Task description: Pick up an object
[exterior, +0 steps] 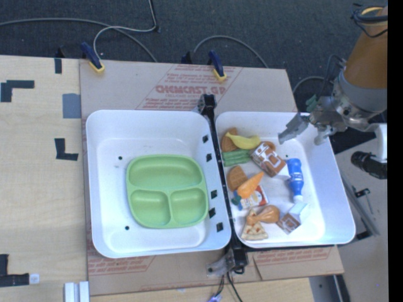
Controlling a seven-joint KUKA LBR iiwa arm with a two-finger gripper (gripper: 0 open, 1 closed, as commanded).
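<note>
Nothing is being lifted yet: the gripper (305,131) is hanging with fingers spread and empty above the right bin (334,194), toys (259,181) lying untouched

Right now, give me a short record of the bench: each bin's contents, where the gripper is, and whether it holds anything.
left bin: green divided plate
right bin: pile of toy food, including a banana, a carrot and a blue bottle
gripper: open, above the right bin's far right corner
held: nothing between its fingers
</note>
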